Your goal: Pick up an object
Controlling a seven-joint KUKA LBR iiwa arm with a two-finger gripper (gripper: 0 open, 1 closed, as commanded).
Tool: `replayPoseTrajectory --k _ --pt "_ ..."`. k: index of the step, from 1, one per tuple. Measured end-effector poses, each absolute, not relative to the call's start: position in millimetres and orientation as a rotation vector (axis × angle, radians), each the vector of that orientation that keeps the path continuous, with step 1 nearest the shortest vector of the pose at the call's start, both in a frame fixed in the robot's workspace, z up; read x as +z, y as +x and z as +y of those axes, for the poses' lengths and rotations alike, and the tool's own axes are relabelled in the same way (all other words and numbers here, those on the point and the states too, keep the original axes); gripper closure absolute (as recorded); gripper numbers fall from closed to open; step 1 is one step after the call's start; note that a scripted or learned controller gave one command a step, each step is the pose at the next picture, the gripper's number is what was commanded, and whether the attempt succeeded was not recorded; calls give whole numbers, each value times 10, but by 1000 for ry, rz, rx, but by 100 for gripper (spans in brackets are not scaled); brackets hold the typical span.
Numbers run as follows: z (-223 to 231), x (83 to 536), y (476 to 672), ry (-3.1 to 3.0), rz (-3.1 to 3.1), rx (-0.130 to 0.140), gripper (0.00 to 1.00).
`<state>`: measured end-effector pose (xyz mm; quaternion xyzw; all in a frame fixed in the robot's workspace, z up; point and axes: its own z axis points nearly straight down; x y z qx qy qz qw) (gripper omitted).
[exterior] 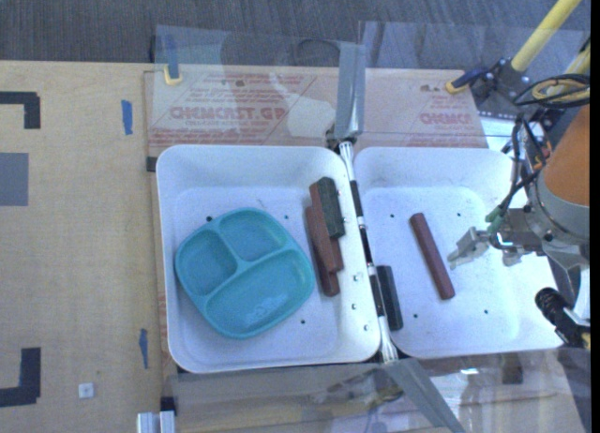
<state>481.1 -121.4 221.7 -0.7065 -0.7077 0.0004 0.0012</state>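
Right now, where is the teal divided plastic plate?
The teal divided plastic plate lies flat in the left white bin, toward its lower left part, just left of the two brown sticks beside the middle divider.

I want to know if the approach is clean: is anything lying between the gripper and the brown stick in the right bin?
Nothing visible. The gripper hangs over the right bin, just to the right of the brown stick, with bare white floor between them. The black bar lies on the stick's far side, on the divider.
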Motion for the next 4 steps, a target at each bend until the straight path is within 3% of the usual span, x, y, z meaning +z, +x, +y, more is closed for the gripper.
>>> replayPoseTrajectory --k 1,2,3,4 --pt "-1545 1161 5300 -2181 -2259 1 0" --pt "-1219 883 5114 -2125 -2324 -5 0" --pt "-1222 990 5126 -2130 -2323 -12 100" --pt "-605 1844 5572 -1812 -2567 -1 100"
